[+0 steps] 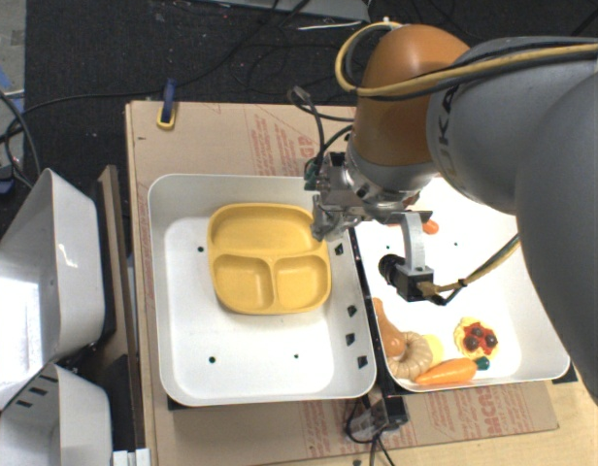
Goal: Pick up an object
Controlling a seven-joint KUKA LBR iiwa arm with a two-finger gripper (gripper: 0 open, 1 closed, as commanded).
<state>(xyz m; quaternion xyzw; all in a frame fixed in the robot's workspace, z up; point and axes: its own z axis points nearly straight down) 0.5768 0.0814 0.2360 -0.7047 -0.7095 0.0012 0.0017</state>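
**End effector over the bin divide**

The end effector (330,223) sits at the right rim of the yellow divided plate (268,257) in the left bin (182,357); its grip state cannot be told. A carrot (448,371) and toy foods lie in the right bin (532,348).

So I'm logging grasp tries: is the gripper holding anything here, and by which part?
Cannot tell. The gripper sits at the yellow plate's right rim, but the wrist hides whether it grips that rim.
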